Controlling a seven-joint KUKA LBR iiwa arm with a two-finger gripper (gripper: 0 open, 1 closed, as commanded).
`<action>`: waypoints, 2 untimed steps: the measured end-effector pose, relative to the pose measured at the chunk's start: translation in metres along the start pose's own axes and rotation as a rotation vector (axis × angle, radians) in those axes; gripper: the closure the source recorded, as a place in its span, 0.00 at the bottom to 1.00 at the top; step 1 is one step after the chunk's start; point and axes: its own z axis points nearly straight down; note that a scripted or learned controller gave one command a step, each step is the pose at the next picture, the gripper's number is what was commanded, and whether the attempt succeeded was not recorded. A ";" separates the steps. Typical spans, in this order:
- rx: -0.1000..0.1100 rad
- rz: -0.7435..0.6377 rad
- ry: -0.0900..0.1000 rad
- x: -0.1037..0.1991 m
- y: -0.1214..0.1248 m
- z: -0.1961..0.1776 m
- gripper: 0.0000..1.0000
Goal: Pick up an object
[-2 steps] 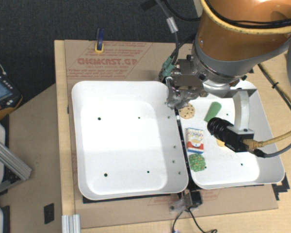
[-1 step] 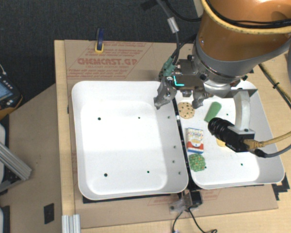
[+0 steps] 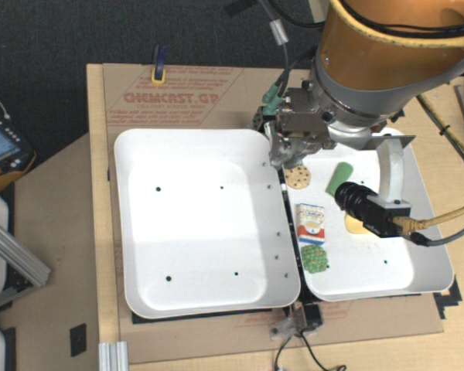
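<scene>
Progress was slight; the left bin (image 3: 193, 222) at centre frame held nothing; the jaws (image 3: 288, 159) hung at the right bin's (image 3: 417, 273) upper-left corner, just above a round cracker (image 3: 297, 178); whether they were open I could not tell; a small carton (image 3: 311, 224), green disc (image 3: 315, 258) and green block (image 3: 339, 178) lay unlifted; the grasp remained to do.

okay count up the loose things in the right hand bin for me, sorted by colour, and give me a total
Green: 2, the cylinder and the round speckled piece
Tan: 1, the cookie-like disc below the gripper
Yellow: 1, a piece partly hidden by the black camera mount
Multicoloured: 1, the small printed carton
Total: 5
</scene>
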 end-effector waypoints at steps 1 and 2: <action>0.001 0.000 0.000 0.000 0.000 0.000 0.00; -0.003 -0.001 0.000 0.001 0.001 -0.010 1.00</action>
